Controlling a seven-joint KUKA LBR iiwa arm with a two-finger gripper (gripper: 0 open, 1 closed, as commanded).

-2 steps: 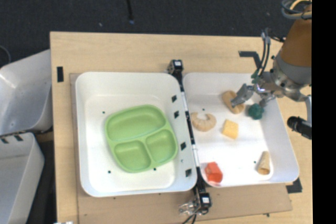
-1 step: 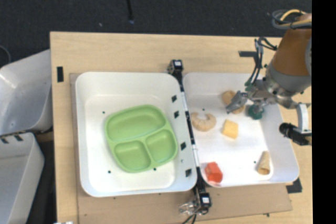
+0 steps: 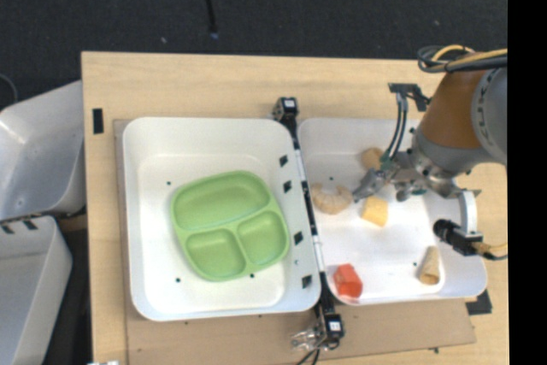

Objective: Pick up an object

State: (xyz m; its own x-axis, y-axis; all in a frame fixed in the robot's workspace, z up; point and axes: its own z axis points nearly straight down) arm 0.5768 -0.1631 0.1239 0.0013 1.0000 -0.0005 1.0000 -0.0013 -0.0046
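Jaws (image 3: 382,181) sit low in the right bin (image 3: 402,269), at the end of the grey arm (image 3: 457,120) that reaches in from the right. You cannot tell from this view whether they are wide or narrow; the wrist hardware and cables crowd over them, and nothing is visibly held between them.

Nearest candidates for the pick:
- Yellow block (image 3: 374,212), just below the jaws.
- Pale round lump (image 3: 331,199), just to the left of the jaws, close to the divider between the bins.
- Small tan piece (image 3: 371,157), just above the jaws.

Farther off in the same bin lie a red block (image 3: 346,281) near the front edge and a tan wedge (image 3: 429,266) toward the front right corner. The left bin (image 3: 145,184) holds a green divided plate (image 3: 229,223). Both bins rest on the tabletop (image 3: 214,81).

Risks to watch:
- Three items cluster close around the jaws. A closing motion may nudge one aside or pinch an edge only, causing a slip on lift.
- The round lump lies near the bin wall, so a finger could strike the divider.

Limits of the view: the wrist covers part of the bin floor, and the arm is cut off at the right. Exact contact between jaws and any item cannot be judged.
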